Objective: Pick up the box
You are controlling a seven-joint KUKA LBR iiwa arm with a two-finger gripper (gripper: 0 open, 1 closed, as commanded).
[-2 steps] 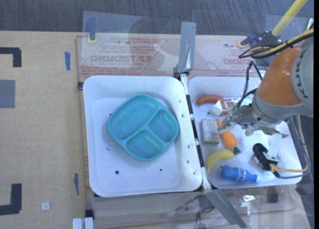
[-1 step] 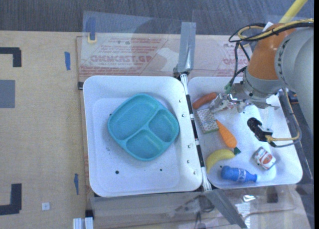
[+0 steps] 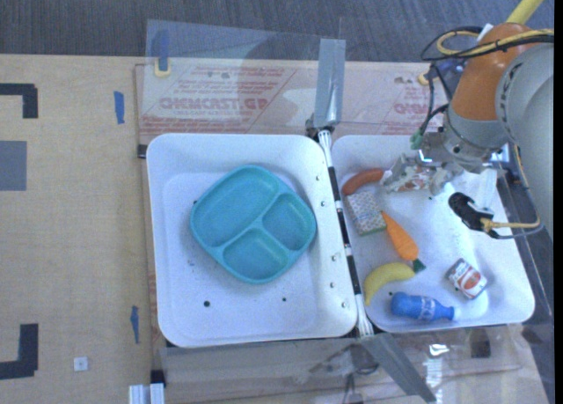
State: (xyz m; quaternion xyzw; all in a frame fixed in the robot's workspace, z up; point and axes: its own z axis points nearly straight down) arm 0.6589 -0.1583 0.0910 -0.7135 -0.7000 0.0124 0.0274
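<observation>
- Gripper (image 3: 420, 173) sits low over the right bin (image 3: 515, 305), near its far edge. Something pale and mottled lies under the fingers; what it is, and whether it is gripped, cannot be told. How wide the fingers stand cannot be told either.
- Arm (image 3: 493, 94) reaches in from the right, its orange band above the wrist.
- Box (image 3: 365, 211): one, speckled, flat on the right bin's floor near the left wall, just beside the gripper on its left and not between the fingers.
- Right bin count: one sausage (image 3: 362, 180) at the far left corner, touching the box's far edge; one carrot (image 3: 401, 239) mid-floor, just right of the box; one banana (image 3: 387, 278) and one blue bottle (image 3: 420, 307) near the front edge; one small can (image 3: 467, 278) towards the front right corner.
- Left bin (image 3: 176, 305) count: one teal plate (image 3: 253, 223), three compartments, about central.
- Bins: two, white, side by side.
</observation>
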